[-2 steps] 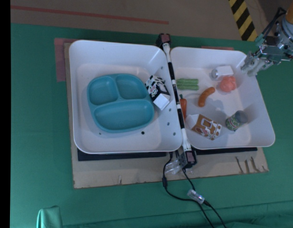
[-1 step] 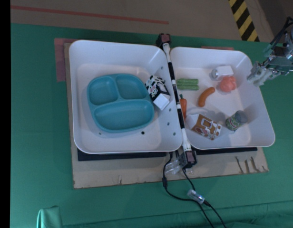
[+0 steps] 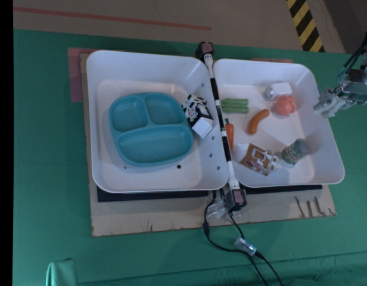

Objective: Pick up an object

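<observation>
Arm [image 3: 361, 70] cut off at the right edge, gripper [image 3: 327, 107] too small to judge its fingers, cable [image 3: 255, 261] running off the bottom edge, carton [image 3: 259, 159] print too blurred to read, carrot [image 3: 229, 133] partly tucked against the divider [image 3: 221, 124]

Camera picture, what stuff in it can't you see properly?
- Gripper: at the right bin's edge, too blurred to tell open or shut.
- Arm: cut off by the picture's right edge.
- Cow-patterned carton: print too small to read.
- Small can: label too blurred to read.
- Green cloth: cut off by the bottom edge.
</observation>
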You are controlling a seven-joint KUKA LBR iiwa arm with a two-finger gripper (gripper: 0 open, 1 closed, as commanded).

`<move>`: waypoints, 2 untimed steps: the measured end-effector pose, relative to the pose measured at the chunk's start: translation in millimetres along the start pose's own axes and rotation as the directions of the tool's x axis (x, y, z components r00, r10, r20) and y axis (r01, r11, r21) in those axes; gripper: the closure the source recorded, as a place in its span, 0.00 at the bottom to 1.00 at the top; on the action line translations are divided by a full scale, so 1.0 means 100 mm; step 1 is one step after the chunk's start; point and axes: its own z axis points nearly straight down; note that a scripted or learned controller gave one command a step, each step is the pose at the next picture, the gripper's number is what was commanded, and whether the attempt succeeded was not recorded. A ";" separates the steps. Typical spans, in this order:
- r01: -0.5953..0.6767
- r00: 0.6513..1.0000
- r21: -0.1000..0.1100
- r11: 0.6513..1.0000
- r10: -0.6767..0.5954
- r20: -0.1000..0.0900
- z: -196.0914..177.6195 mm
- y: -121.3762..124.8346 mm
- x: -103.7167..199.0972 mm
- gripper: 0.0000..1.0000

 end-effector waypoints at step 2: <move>0.001 1.000 -0.003 1.000 -0.001 0.002 0.78 1.35 0.00 1.00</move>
